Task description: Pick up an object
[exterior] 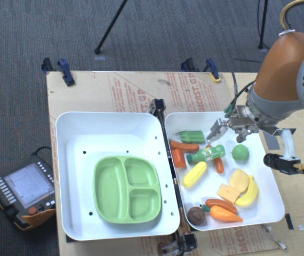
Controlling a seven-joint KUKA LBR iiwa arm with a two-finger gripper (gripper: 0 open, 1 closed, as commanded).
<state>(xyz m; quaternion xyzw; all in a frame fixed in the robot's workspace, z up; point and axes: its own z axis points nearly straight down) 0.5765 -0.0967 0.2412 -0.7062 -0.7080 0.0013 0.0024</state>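
Two shallow white bins sit side by side on the bench. The left bin (72,143) bears a green divided plate (126,188), presumably a receiving surface, while the right bin (272,196) groups the toy foods as candidates for the pick. The arm (280,73) reaches in from the right, wrist bent downward over the right bin's upper half. Its gripper (228,131) hangs with fingers spread, nothing between them; its height above the bin is hard to judge at this slant. Just below lies a green bottle (207,154), likely the target, near a green ball (240,152). Smaller items include a corn cob (194,174), a banana (249,193) and a carrot (225,214).
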